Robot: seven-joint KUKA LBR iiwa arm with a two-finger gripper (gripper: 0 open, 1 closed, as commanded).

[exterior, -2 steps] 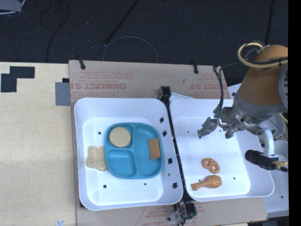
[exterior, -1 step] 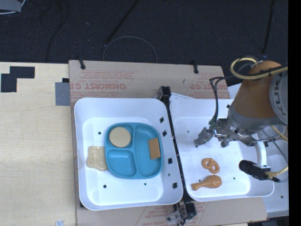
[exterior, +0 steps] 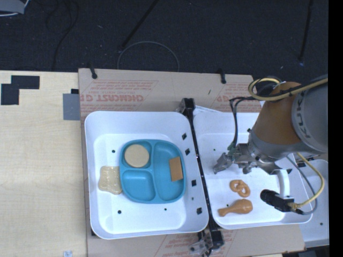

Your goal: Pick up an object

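Overhead, the gripper (exterior: 230, 162) hangs low in the right-hand bin (exterior: 214, 143). Just below the gripper in the view lies a toy pretzel (exterior: 239, 187), and farther below a drumstick (exterior: 236, 208), long axis left to right. Partly hidden under the wrist, the gripper cannot be judged open or closed.

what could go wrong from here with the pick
1. The hand is over bare floor of the right bin, apart from the pretzel and the drumstick. Going straight down, it would likely grab nothing.
2. It is near that bin's left wall and might bump it.
3. The pretzel and drumstick lie close together, so reaching for one may knock the other.
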